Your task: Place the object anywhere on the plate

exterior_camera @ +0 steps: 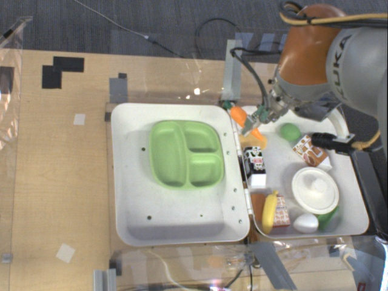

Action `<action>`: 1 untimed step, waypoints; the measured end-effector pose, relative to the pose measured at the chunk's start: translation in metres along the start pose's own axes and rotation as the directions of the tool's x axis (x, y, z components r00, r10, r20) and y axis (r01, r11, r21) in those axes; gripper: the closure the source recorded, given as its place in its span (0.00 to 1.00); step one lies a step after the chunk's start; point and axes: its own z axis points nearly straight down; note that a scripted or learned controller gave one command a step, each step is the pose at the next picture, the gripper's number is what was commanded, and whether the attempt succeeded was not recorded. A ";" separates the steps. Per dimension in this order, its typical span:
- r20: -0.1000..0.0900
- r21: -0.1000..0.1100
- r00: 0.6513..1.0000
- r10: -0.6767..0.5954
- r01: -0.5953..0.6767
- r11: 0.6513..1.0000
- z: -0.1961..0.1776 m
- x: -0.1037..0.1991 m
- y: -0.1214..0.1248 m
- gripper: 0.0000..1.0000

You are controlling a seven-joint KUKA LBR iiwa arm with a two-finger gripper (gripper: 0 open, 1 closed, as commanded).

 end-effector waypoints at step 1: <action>-0.004 -0.001 1.000 -0.012 0.012 1.000 0.034 0.067 0.066 1.00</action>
